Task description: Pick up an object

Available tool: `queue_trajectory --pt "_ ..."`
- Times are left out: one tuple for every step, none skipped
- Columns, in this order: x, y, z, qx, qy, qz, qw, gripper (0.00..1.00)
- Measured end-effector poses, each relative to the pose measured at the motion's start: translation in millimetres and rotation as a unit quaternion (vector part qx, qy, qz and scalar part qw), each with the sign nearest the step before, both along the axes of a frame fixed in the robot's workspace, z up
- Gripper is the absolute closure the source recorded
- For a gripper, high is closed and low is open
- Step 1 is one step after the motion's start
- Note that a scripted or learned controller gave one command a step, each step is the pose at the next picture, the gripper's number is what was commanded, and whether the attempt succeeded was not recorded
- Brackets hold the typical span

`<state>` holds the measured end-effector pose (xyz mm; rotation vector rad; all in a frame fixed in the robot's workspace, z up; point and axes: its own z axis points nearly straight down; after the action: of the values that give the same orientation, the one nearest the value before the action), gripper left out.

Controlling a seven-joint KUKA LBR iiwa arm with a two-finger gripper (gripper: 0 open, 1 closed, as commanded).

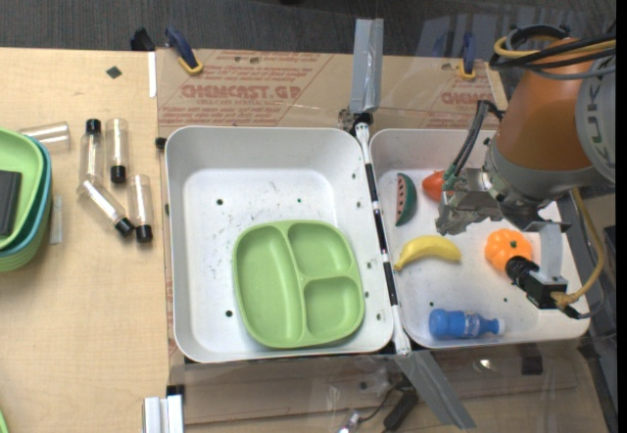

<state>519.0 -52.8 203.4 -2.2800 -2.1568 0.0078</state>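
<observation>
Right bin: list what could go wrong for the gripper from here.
1. The gripper sits low among crowded items; the banana, the watermelon slice and a red-orange piece lie close, so it may nudge one rather than grasp it.
2. The orange fruit lies partly under the arm, which could knock it.
3. The blue bottle lies on its side near the right bin's front wall and may roll if touched.

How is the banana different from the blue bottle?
The banana is yellow and curved; the bottle is blue and straight. The banana lies near the middle of the right bin, beside the watermelon slice; the bottle lies nearer the front edge. The banana tapers to points, while the bottle has a blunt body and cap. Both lie on their sides in the same bin.
</observation>
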Motion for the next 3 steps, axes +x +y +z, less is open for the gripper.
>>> queue_trajectory --pt "1 -1 8 -0.0004 0.001 -0.002 1.0000 1.00" --pt "-11 72 -14 -0.0004 0.000 -0.099 0.9951 1.00" --pt "-19 139 94 -0.0017 -0.002 -0.131 0.9913 1.00"
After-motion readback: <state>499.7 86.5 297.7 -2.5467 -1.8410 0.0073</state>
